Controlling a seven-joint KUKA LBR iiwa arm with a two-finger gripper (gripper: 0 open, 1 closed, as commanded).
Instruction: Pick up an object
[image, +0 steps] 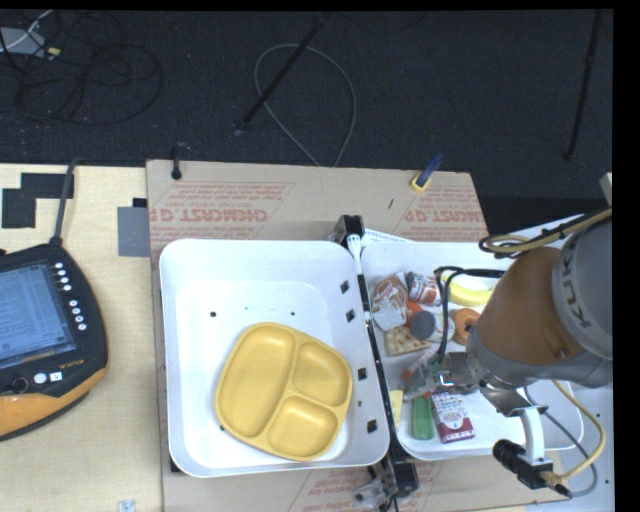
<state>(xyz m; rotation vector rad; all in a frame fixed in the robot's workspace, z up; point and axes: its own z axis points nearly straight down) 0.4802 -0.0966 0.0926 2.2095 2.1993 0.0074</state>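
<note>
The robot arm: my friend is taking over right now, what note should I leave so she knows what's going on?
Pincer: hidden under the arm's wrist, low over the right bin; can't tell if it is open or shut.
Things: a red packet, green item, cracker-like square and other small bits lie in the right bin. A yellow divided plate sits in the left bin.
Done: nothing seen lifted.
Left: grab one object and raise it.
</note>
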